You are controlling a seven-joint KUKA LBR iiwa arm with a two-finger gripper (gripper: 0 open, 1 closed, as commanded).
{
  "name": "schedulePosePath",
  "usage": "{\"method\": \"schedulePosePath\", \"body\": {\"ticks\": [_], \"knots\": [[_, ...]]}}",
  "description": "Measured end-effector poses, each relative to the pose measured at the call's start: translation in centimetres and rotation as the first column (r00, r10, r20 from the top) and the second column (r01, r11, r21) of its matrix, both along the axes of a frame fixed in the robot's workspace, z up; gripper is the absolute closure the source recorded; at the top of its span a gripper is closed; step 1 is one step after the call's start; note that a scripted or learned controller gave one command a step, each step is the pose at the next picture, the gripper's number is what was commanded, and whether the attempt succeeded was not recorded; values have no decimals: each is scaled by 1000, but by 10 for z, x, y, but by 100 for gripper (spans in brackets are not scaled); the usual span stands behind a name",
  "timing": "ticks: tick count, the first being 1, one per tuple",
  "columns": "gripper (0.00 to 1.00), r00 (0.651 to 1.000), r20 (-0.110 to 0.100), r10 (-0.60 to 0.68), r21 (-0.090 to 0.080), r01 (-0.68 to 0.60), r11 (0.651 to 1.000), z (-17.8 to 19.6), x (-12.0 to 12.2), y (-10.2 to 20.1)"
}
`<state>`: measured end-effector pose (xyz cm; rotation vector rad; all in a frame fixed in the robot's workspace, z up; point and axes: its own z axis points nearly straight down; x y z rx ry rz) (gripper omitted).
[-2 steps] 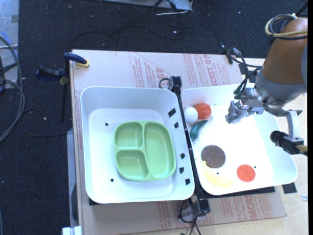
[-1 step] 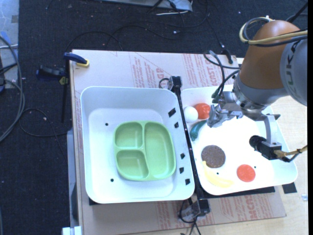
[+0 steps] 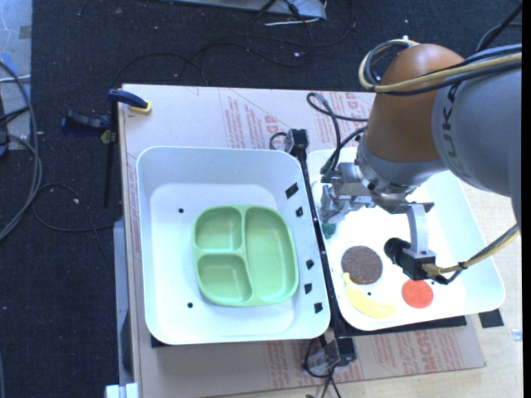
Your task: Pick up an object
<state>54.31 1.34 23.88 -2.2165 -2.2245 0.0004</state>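
Observation:
My gripper (image 3: 331,208) hangs low over the left side of the right bin (image 3: 477,247), close to the wall it shares with the left bin. A small teal object (image 3: 329,227) lies just under it, partly hidden. Toward the front of the same bin sit a brown round disc (image 3: 362,264), a yellow banana (image 3: 368,303) and a red round piece (image 3: 417,293). The grey arm with its orange band (image 3: 411,106) covers the back half of that bin.
The left bin (image 3: 166,181) holds a green divided plate (image 3: 246,254). A black mount (image 3: 410,259) on the arm hangs over the right bin near the red piece. Cables and a blue-yellow clamp (image 3: 129,100) lie at the bench's back edge.

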Motion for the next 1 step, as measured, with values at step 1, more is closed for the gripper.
{"method": "schedulePosePath", "body": {"ticks": [1], "knots": [[100, 1000, 1, 1, 0, -1, 1000, 1, -10, 61]]}}
